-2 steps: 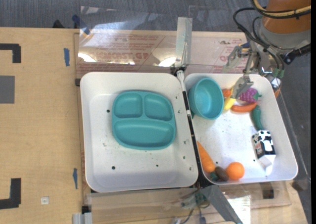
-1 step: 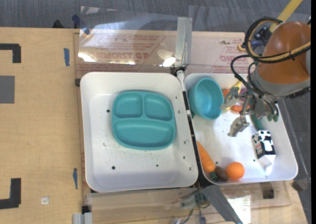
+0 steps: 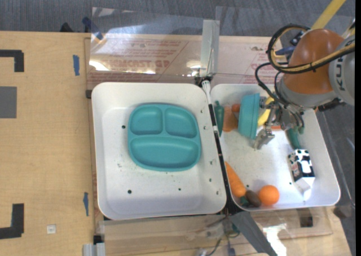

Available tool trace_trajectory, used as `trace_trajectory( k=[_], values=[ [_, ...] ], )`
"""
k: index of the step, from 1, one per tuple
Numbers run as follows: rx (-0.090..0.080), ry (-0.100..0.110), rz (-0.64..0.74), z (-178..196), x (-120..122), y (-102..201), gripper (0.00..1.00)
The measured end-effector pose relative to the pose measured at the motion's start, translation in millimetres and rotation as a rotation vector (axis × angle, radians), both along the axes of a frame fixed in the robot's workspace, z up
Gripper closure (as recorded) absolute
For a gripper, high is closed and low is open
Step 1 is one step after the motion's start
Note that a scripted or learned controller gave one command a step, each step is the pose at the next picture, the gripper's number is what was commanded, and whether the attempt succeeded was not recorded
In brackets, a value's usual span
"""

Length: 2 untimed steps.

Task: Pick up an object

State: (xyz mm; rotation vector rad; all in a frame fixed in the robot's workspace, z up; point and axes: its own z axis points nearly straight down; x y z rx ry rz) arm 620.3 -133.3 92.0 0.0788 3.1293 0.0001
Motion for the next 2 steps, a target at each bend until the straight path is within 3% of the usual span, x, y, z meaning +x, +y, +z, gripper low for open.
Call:
trace_trajectory(
  k=[1, 2],
  values=[
    [-0.002, -0.003, 0.066, -1, -25, 37, 0.0],
    [0.001, 0.066, 0.087, 1, 38, 34, 0.0]
  ],
)
